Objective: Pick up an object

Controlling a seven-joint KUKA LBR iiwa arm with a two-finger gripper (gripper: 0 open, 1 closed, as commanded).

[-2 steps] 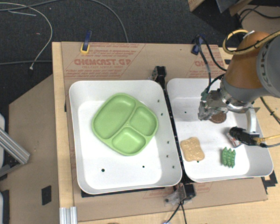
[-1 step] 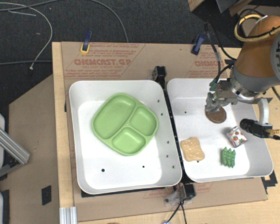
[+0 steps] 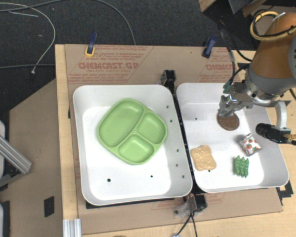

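Note:
My gripper [image 3: 229, 106] hangs over the back of the right bin [image 3: 207, 95], directly above a round brown disc [image 3: 230, 122] that lies on the bin floor. Nothing shows between its fingers. Further forward in the same bin lie a tan cracker-like piece [image 3: 203, 158], a small green ridged object [image 3: 241, 166] and a small white packet with red print [image 3: 249, 144]. A green divided plate [image 3: 132, 131] sits in the left bin [image 3: 84, 132].
The arm's grey body with its orange band [image 3: 276, 43] reaches in from the upper right over the right bin's far corner. A black attachment [image 3: 272, 131] sticks out over that bin's right edge. Blue clamps [image 3: 92, 43] hold the cardboard base.

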